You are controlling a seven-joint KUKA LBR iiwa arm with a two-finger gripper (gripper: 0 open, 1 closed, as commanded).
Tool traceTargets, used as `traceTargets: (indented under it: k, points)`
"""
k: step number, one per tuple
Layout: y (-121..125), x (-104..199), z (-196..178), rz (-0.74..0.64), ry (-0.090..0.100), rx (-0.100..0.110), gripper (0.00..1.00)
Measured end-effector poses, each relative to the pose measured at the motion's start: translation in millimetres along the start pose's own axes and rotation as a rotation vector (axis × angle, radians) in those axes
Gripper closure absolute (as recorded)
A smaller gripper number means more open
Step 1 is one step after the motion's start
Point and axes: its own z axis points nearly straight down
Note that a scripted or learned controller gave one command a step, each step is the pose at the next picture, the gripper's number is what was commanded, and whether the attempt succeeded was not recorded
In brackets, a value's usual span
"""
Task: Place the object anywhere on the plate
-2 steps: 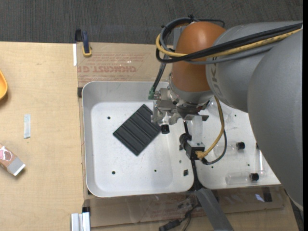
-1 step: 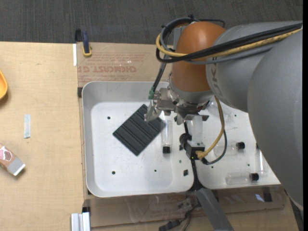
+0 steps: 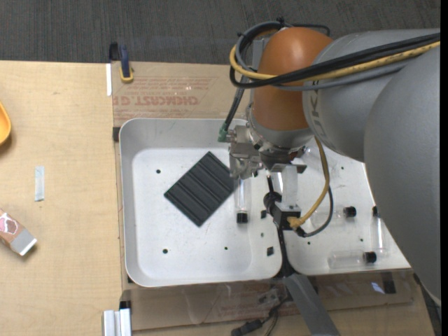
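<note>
The arm (image 3: 364, 110) was cut off by the top and right edges and hid most of the right bin (image 3: 350, 257), including its far wall and the floor behind the fingers (image 3: 242, 201). The wrist covered the near corner of the left bin (image 3: 140, 187) above the fingers. Whether the fingers were parted could not be told. Left of the fingers, well apart, an orange thing (image 3: 3, 126) and a pink-and-grey thing (image 3: 14, 233) were cut by the left edge; neither could be identified. Small dark bits (image 3: 270, 250) just below the fingers were too small to tell. Lettering on the cardboard (image 3: 164, 93) beyond the fingers was blurred.
</note>
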Motion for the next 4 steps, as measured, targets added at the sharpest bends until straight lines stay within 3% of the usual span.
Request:
traceTargets:
  k: [1, 2, 3, 4]
  points:
    - [49.2, 15.6, -65.0, 0.642, 0.002, -0.002, 1.00]
    - [80.8, 47.2, -100.1, 0.446, 0.002, -0.003, 1.00]
    - [114.4, -40.1, -98.7, -0.233, 0.001, -0.006, 1.00]
    - [99.5, -138.5, -216.3, -0.504, 0.001, -0.008, 1.00]
